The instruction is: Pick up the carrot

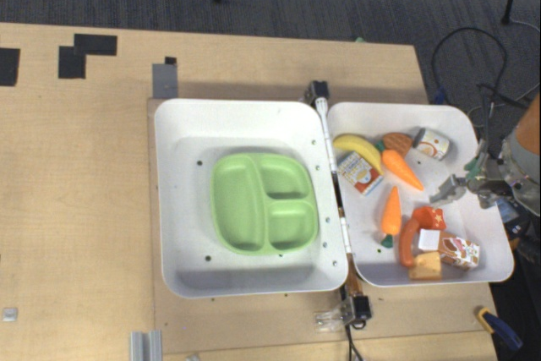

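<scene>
While the gripper [452, 188] is hovering, jaws apparently parted and empty, right of the carrot [401, 169], I am advising centring first. I am avoiding the banana [357, 150] at its left.

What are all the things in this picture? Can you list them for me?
divided plate: one, green, in the left bin
banana: one, yellow, top left of the right bin
carrots: two, orange, middle of the right bin, second one lower
small carton: one, colourful, just below the banana
can: one, white and orange, at the far wall
other toy foods: several, red and tan, near corner
gripper: one, grey, over the right bin's right side
</scene>
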`<state>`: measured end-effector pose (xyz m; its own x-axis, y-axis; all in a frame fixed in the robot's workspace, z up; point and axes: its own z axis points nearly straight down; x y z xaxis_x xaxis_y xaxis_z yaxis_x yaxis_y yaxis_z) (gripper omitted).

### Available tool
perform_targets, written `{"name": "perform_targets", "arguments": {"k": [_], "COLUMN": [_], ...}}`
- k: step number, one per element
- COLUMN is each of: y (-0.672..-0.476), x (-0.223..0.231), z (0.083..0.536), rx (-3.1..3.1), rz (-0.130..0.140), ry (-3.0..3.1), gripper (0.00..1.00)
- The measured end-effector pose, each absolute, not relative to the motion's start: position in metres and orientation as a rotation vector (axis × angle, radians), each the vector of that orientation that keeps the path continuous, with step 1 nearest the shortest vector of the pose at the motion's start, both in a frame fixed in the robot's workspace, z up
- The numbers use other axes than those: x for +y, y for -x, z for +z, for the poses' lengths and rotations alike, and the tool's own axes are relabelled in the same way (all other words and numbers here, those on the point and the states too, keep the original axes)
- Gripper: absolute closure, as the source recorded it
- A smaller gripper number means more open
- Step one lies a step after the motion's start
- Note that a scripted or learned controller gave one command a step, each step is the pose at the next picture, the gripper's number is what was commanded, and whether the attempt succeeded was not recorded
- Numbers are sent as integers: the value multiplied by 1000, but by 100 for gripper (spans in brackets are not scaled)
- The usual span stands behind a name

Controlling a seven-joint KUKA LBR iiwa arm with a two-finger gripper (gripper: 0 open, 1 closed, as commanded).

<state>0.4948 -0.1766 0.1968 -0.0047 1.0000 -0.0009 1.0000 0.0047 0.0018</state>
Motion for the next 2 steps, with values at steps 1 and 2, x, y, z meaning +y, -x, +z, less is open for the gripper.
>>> {"name": "perform_targets", "arguments": {"k": [1,2], "y": [-537,-515], "x": [-110,-92], "z": [110,87], "rx": [2294,2123], "rz": [1,8], "ry": [-2149,-2306], "gripper": [0,0]}}
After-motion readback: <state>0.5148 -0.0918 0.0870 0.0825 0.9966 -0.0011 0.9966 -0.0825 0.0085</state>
